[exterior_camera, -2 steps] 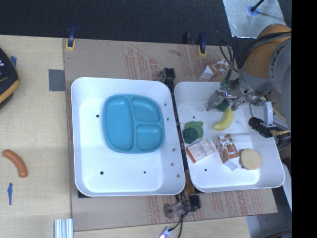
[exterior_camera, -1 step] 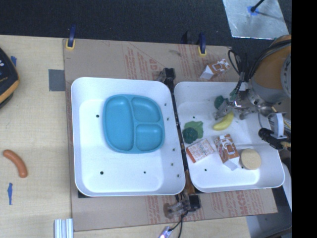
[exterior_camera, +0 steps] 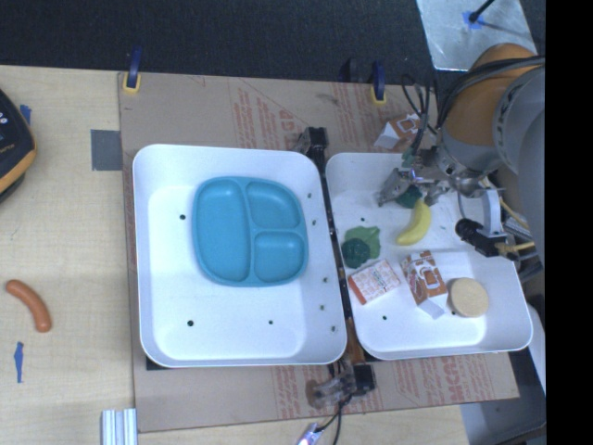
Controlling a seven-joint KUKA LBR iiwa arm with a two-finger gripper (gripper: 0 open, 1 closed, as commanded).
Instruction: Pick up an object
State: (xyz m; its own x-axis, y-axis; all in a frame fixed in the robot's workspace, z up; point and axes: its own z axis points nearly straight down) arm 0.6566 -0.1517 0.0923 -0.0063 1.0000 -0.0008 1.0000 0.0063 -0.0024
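Banana (exterior_camera: 416,223) lies in right bin (exterior_camera: 519,336) beside gripper (exterior_camera: 400,191), w/ broccoli (exterior_camera: 361,246) nearby. Prob light, stiff plastic, smooth and curved, so it may slip; best pinch across its middle. Jaws: can't tell if apart.

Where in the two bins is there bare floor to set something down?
Left bin: a bare strip around the blue divided plate, widest along the near edge. Right bin: bare near its left wall above the broccoli and along the near edge. Crowded around the banana, two packets and round biscuit, where the hand hangs.
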